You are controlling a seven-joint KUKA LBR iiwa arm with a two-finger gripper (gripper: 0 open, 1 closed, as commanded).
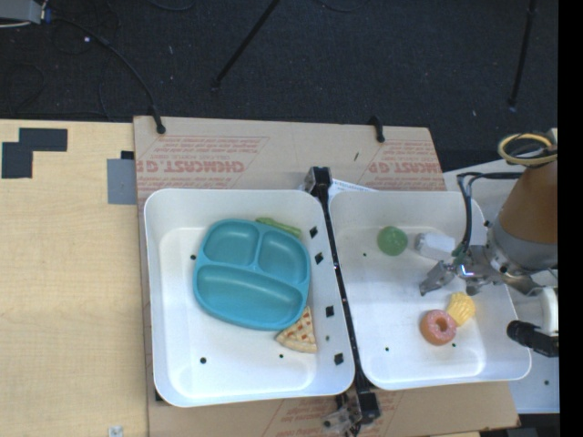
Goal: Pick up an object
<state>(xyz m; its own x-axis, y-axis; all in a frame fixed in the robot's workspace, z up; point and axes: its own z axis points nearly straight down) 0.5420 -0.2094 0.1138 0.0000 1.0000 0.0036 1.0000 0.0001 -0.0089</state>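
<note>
1. The gripper (440, 279) hung low over the right bin (401, 371), entering from the bin's right side. Its two fingers (430, 283) appeared spread, with nothing seen between them.
2. Landmark: the donut (438, 327), pink and lying flat near the right bin's front wall. The corn (461, 309), a small yellow piece, lay just beside the donut, toward the back and right, perhaps touching it. The fingertips stood a little behind the donut and just left of the corn.
3. A green ball (393, 240) rested well behind the donut, toward the left. A pale, indistinct item (435, 242) lay just right of the ball.
4. Likeliest target, as a judgement: the corn or the donut, both close to the fingertips.
5. Orientation: the corn's long axis seemed to run slantwise, from front-left to back-right, though the piece was too small to be sure. The donut, being round, showed no long axis.
6. Risks: the fingers could close on air between the two pieces; a descending finger could push the corn against the donut; a grip along the corn's long axis could slip off its rounded ends.
7. The left bin (173, 371) held a blue plate (252, 273) and a pizza slice (299, 333), both well left of the donut.
</note>
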